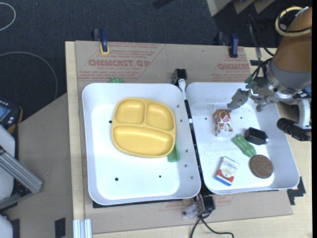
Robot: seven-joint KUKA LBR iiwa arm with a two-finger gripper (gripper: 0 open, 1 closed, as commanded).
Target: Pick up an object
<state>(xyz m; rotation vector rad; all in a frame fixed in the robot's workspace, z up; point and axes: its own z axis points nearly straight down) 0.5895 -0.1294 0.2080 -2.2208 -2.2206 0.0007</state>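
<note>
My gripper (pixel 249 102) hangs over the back of the right bin (pixel 208 99), its fingers spread open with nothing between them. One fingertip (pixel 237 101) is just up and right of a small red and white carton (pixel 223 121). Further forward in the same bin lie a black block (pixel 256 135), a green piece (pixel 243 145), a brown round disc (pixel 261 166) and a small white, blue and red box (pixel 226 170). None of these touches the gripper.
The left bin (pixel 99 148) holds a yellow divided plate (pixel 143 128) with a green item (pixel 173 155) poking out from under its right edge. The grey and orange arm (pixel 292 53) reaches in at the upper right. Clamps (pixel 103 39) hold the board's back edge.
</note>
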